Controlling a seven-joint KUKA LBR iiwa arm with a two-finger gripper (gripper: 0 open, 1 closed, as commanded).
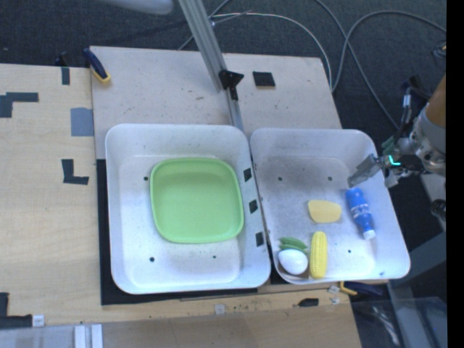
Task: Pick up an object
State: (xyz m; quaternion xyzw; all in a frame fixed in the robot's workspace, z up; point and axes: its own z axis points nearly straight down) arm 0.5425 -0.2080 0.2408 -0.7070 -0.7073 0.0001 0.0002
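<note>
The right bin [304, 142] holds a blue bottle with a white cap [359, 210], a yellow lump [324, 211], a corn cob [318, 254], a white egg-shaped object [293, 261] and a small green piece [291, 243]. My gripper [377, 174] hangs over the bin's right rim, just above the bottle's top end. It is open, with one grey finger slanting left and the other to the right, and nothing sits between them.
The left bin [116, 145] holds a green square plate [196, 199]. A grey metal pole [210, 42] slants down to the divider between the bins. Cables [341, 42] lie on the dark floor behind the bench.
</note>
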